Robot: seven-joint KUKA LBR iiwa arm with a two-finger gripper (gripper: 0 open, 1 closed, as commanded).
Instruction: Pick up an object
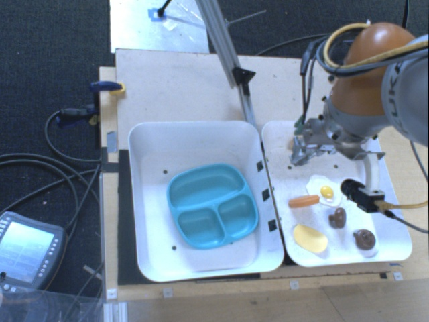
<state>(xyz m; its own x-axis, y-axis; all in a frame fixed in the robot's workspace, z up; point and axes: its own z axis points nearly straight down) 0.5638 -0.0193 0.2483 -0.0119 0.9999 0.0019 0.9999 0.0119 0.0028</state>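
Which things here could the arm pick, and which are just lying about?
Pickable:
orange carrot-shaped stick
fried-egg toy
yellow oval piece
two brown lumps
gripper above them

Lying about:
blue divided plastic tray
handheld grey pendant

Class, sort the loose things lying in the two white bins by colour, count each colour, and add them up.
Blue: 1, the divided plate
Orange: 1, the carrot
Yellow: 1, the lemon-shaped piece
White with yellow centre: 1, the fried egg
Brown: 2, the lumps
Total: 6
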